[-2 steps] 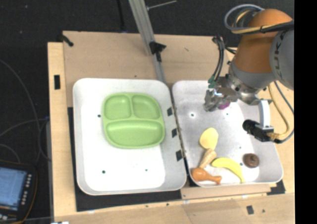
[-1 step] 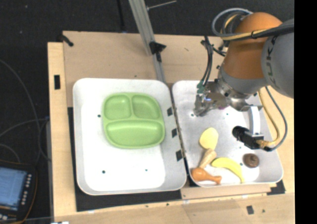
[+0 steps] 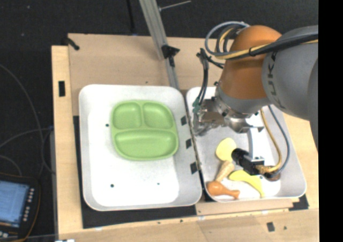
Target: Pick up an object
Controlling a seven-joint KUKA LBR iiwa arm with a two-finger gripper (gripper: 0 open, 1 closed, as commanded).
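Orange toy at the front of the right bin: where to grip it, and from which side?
Probably grip the orange toy at its narrow end, which points right, coming straight down from above. The rounded left end sits close to the bin's front-left corner wall, so fingers have little room there. The yellow pieces lie just behind it, so closing across the thin neck looks least crowded.

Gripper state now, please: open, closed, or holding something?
Gripper: cannot be told; it hangs over the right bin, near its left wall.
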